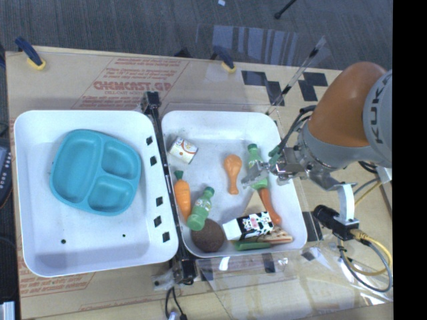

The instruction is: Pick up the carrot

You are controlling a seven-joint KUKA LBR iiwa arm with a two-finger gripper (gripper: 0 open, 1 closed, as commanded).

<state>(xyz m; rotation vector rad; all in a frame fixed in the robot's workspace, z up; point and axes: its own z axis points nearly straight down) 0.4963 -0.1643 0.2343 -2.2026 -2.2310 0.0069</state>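
the hand (259, 176) sits low in the right bin (220, 122), at the top of a carrot (268, 204) lying by the bin's right wall. a second carrot (182, 199) lies by the left wall, beside a green bottle (199, 209). a blue divided plate (96, 171) rests in the left bin (33, 199).

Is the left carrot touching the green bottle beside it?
Cannot tell. The camera view shows carrot and bottle edge to edge, with no plain gap or contact.

Both bins (40, 245) look like smooth, faintly glossy white plastic. The blue plate (95, 171) is matt plastic. The table (127, 79) top looks like printed cardboard. The carrot (182, 197) looks like smooth plastic.
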